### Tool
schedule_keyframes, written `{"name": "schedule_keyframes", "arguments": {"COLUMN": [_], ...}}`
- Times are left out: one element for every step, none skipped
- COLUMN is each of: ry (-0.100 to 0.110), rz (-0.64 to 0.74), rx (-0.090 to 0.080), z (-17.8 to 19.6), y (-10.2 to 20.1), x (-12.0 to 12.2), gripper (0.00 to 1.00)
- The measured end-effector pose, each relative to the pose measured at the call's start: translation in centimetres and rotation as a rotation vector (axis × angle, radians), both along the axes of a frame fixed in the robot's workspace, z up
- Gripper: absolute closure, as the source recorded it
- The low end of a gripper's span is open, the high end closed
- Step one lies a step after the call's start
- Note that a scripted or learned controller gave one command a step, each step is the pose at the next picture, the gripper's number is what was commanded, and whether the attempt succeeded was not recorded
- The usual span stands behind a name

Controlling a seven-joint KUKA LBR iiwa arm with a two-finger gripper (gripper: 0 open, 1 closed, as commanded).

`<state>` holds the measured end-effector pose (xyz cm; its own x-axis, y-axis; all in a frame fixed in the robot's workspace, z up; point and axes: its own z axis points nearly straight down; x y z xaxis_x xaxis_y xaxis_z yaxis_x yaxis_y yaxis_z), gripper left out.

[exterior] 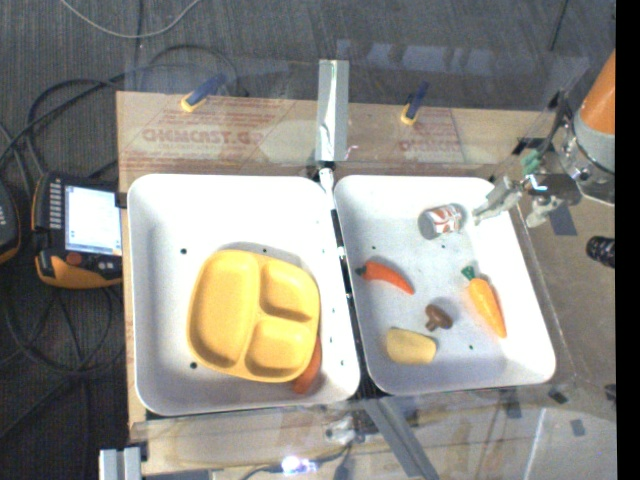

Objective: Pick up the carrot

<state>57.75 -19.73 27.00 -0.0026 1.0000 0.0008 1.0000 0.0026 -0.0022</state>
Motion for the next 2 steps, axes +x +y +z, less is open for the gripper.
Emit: {"name": "schedule_keyframes", "arguments": {"ry": [0.004, 0.002], "rz": [-0.016, -0.015], "rx": [0.010, 0.007], "z": [-16.57, -15.68], "y": [-1.93, -1.98], "x": [-4.70, -4.64], "gripper": [0.00, 1.00]}}
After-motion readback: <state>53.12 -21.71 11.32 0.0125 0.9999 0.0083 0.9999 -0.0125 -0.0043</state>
